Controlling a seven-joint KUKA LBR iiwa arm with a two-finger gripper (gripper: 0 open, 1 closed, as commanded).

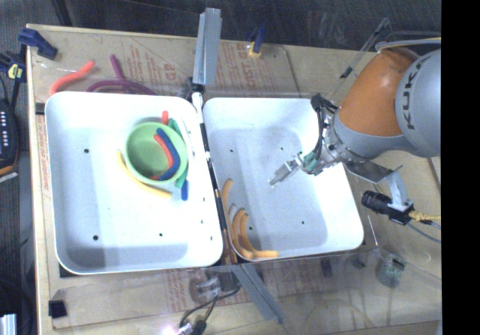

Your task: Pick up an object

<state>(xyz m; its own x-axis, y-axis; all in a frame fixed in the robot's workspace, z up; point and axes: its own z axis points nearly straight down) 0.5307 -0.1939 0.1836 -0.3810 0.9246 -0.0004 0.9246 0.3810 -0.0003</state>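
Nearest the camera, curved orange strips [241,230] are seen lying against the left wall of the right shallow white plastic bin [334,232], at about 7 o'clock in it. Toward 3 o'clock in that bin, the grey two-finger gripper [285,172] is seen low over the bare floor, jaws parted a little, with nothing held between them. Farther left, a round green bowl [154,152] with coloured curved pieces is seen in the left white bin [90,236]. On the wooden surface [300,71] at 11 o'clock, an orange-red strip [71,77] is seen.
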